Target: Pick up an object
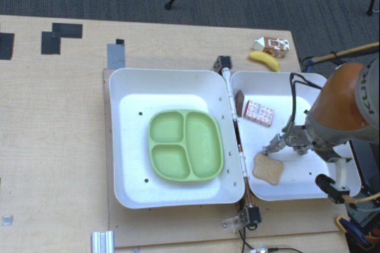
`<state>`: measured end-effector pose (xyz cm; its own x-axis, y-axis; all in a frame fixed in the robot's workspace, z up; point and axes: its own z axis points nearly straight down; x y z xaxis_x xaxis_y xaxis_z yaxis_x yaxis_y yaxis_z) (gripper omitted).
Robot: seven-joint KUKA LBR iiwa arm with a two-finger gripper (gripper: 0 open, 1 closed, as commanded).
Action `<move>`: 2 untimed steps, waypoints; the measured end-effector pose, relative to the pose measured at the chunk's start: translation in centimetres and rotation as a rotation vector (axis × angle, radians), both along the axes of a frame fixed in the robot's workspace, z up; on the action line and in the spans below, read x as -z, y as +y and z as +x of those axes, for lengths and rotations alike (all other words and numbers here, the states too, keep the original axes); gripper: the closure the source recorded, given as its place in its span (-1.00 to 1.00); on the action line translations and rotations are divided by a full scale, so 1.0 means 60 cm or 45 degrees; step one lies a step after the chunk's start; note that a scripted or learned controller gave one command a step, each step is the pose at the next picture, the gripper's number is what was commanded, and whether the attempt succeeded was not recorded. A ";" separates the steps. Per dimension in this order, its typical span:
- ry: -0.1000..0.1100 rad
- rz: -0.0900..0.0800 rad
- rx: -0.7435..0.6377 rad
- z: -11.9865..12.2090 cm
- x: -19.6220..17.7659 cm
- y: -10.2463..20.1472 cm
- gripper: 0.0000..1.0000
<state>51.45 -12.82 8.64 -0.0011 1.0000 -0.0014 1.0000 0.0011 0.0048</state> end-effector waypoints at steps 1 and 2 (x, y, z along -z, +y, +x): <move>-0.009 0.000 -0.001 0.005 -0.019 0.001 1.00; -0.008 0.000 -0.002 0.004 -0.019 0.001 -1.00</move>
